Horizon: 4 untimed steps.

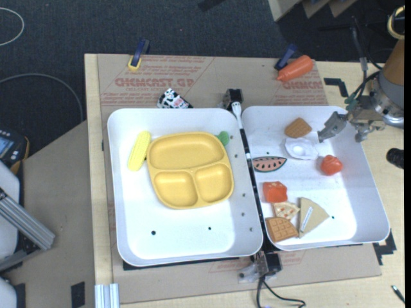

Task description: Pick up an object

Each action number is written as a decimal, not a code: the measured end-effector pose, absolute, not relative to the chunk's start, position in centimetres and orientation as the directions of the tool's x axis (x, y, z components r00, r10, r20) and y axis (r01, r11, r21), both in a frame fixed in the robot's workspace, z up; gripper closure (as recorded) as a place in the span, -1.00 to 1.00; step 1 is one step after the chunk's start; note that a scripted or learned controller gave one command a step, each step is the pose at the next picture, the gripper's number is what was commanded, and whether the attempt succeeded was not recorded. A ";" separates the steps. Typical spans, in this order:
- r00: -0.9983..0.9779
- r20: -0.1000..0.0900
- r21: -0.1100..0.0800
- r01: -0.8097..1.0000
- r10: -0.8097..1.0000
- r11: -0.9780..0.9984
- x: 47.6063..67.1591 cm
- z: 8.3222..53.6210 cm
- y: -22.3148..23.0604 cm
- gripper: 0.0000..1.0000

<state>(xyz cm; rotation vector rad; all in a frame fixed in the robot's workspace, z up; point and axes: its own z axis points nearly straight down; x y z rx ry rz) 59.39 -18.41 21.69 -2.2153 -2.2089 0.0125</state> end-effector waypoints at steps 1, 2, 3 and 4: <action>0.000 0.001 -0.001 1.000 1.000 0.000 59.7 22.5 -18.4 -1.00; -0.001 0.002 -0.006 1.000 1.000 0.001 59.3 18.0 -17.8 -1.00; 0.000 0.002 -0.008 1.000 1.000 0.000 59.4 11.8 -18.3 -1.00; 0.000 0.002 -0.005 1.000 1.000 0.000 59.3 8.3 -18.2 -1.00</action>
